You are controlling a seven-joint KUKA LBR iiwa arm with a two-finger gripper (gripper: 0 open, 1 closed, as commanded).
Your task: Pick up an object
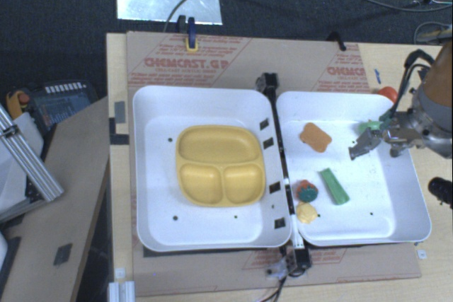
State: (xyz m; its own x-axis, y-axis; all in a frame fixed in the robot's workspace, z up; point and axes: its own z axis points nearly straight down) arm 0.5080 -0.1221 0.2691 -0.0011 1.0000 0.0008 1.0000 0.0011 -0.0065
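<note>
Gripper (362, 145) hangs over the right bin (396, 223) near its far right side; can't tell its state, no obj seen in it. Orange piece (316, 136) lies just left of it, green block (333, 186) nearer the front, w/ a teal-red bit (306, 190) and a yellow bit (306, 213) by the divider. Bare floor at front right; left bin (152, 173) holds a yellow tray (219, 165).

"CHEMCAST" runs in red print across the brown sheet (212, 56) under the bins, along its far edge and again toward its far right corner.
</note>
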